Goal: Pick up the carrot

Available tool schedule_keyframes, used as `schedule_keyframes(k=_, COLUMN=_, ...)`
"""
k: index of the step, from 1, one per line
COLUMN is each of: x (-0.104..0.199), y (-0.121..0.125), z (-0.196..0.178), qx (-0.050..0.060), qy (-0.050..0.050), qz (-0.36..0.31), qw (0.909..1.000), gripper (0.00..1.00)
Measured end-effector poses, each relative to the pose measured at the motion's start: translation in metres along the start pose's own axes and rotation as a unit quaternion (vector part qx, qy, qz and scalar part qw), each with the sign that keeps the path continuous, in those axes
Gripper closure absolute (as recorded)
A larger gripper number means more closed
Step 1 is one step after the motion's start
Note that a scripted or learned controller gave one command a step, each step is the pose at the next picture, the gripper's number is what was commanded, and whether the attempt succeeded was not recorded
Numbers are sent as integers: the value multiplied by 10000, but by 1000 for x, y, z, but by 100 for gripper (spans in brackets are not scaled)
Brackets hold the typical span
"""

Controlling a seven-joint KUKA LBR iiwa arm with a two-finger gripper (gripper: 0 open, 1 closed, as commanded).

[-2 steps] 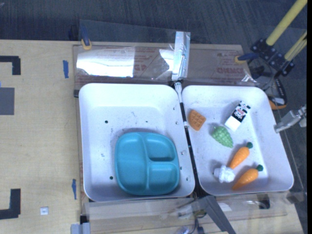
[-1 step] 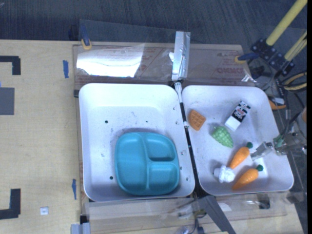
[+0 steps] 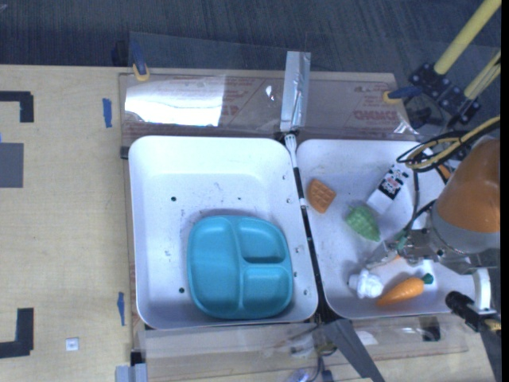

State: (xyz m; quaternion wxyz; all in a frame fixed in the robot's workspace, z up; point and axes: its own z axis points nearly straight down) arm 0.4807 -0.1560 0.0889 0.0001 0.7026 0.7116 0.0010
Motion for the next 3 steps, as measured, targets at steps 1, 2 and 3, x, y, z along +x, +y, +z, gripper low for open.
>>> schedule_keyframes(k=1, x=-45, y=2, z=1, qx=6, qy=73, qz=379, qw=9993, gripper=0)
schedule_keyframes(k=2, x=-49, y=3, z=-10, qx=-37, qy=9, qz=388, qw=9992, gripper=100)
schedule_keyframes(k=3, x=26, y=38, z=-123, qx=-10, qy=-1, qz=1384, qw=9904, gripper=100)
